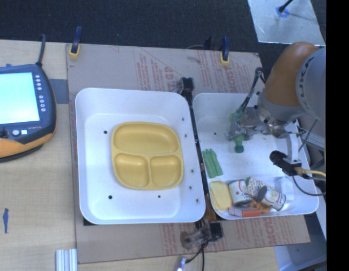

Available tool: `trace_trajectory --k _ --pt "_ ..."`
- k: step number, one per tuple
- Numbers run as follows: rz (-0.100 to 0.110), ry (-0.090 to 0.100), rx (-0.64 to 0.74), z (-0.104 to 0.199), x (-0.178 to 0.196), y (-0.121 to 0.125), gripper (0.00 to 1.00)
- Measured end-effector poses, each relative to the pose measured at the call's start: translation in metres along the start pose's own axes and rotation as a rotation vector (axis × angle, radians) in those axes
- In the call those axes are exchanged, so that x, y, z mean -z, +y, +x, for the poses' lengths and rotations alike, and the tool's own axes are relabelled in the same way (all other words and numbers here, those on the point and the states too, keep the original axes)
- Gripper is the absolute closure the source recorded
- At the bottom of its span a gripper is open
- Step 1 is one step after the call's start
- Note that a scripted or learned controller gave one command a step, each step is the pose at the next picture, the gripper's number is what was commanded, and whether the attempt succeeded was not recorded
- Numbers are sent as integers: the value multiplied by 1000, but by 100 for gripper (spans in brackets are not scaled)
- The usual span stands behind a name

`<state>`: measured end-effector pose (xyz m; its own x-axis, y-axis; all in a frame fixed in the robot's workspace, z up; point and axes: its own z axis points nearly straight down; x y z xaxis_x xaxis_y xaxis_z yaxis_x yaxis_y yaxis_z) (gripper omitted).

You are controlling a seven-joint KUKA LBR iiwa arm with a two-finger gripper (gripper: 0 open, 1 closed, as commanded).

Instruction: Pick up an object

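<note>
My gripper [239, 130] hangs low over the upper middle of the right bin [204, 113]. A small green peg-like object [239, 147] lies right under its tip; whether the two touch cannot be made out. A flat green piece [212, 162] lies by the bin's left wall. At the bin's front sit a yellow item [219, 195], a printed can [239, 191], a heap of small mixed objects [264, 196] and an orange piece [251, 212].
The left bin [90, 151] holds a yellow divided tray [146, 154]. A control pendant with a lit screen [19, 103] lies on the bench at far left. A black cable plug [280, 160] juts over the right bin near the arm [293, 78].
</note>
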<state>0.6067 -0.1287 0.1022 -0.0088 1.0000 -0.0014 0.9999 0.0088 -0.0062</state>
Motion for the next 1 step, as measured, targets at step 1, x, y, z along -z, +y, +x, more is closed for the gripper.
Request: trace_trajectory --k 1 --pt "-5 3 -4 64 91 -9 100"
